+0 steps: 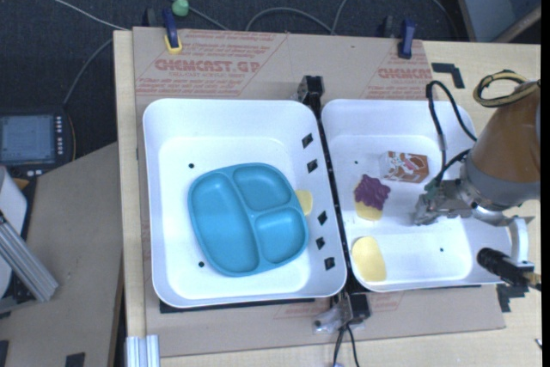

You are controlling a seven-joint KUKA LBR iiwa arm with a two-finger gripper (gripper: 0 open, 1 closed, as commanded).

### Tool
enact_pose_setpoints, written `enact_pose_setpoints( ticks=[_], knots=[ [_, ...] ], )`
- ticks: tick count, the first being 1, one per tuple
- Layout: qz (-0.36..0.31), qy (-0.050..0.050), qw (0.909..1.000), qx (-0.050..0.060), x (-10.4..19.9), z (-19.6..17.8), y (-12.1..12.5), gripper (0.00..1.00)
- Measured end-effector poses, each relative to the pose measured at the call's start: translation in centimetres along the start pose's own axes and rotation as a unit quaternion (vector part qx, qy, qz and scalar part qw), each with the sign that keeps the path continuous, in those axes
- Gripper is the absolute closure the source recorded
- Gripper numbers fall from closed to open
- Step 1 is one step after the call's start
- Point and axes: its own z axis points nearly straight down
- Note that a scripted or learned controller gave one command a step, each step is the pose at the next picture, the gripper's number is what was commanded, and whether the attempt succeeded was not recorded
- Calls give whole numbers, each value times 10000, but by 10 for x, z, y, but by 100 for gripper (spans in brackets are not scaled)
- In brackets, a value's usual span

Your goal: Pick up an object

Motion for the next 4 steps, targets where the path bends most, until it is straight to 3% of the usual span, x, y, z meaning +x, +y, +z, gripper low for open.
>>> enact_pose_setpoints(
  ticks=[1,3,4],
  knots=[
    [-10,-19,10000,-32,2,-63,6,100],
    [-10,-19,10000,-31,7,-154,15,100],
    [-30,0,10000,-1,53,-158,17,100]
  ],
)
